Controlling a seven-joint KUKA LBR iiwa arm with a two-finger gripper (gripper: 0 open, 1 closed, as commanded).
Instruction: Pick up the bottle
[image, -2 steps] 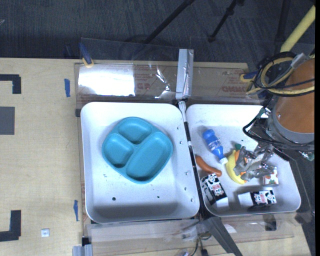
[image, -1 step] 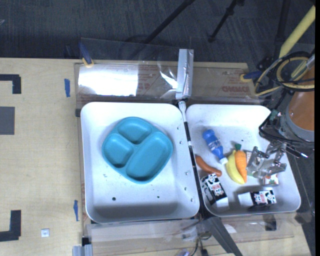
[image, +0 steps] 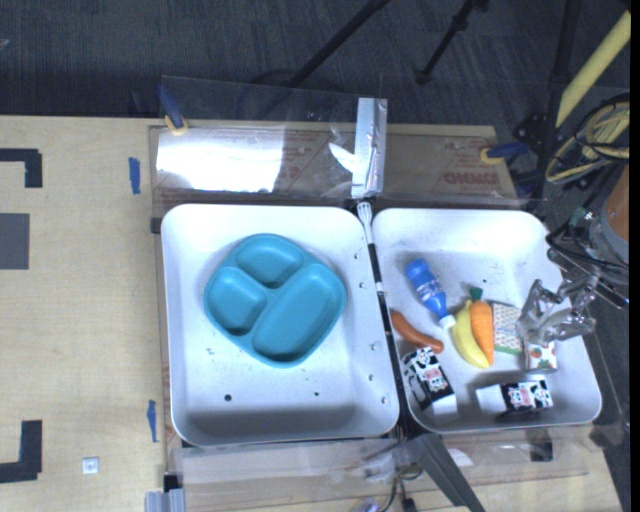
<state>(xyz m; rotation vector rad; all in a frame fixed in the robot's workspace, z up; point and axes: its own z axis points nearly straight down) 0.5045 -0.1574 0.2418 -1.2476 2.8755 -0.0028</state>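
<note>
The bottle (image: 427, 288) is small and blue with a white cap end, lying on its side in the upper left part of the right bin (image: 470, 225). My gripper (image: 546, 318) hangs over the right side of that same bin, well to the right of the bottle and apart from it. It sits above a small carton (image: 541, 356) and a patterned packet (image: 507, 325). Nothing is visibly held.
A banana (image: 466, 342), a carrot (image: 482, 327), an orange sausage (image: 414, 329) and two cow-print cartons (image: 427, 376) (image: 522, 396) crowd the right bin between bottle and gripper. The left bin (image: 190, 400) holds a blue divided plate (image: 275, 298). Cables lie at the far right.
</note>
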